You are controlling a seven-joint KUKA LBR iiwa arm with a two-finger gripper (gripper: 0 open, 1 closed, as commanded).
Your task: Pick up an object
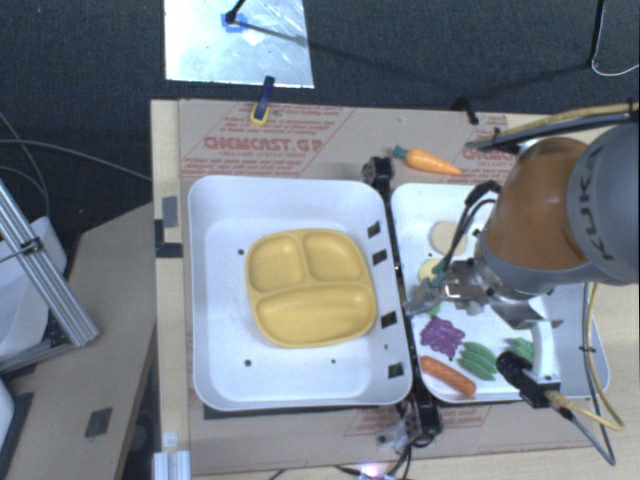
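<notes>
Hovering: arm low over the right bin (410, 200), pincer (428, 295) near its left wall
Pincer state: cannot tell; too small and dark to read
Progress: nothing seen lifted; judged early, pick not yet done
Candidates: purple grapes (441, 336) just below the pincer, green pod (478, 359), orange carrot (447, 374), pale round piece (443, 235)
Left bin: yellow divided tray (310, 287)
Outside bins: second carrot (429, 161) on the tabletop
Obstacles: bin wall close beside the pincer; toys crowded together
</notes>
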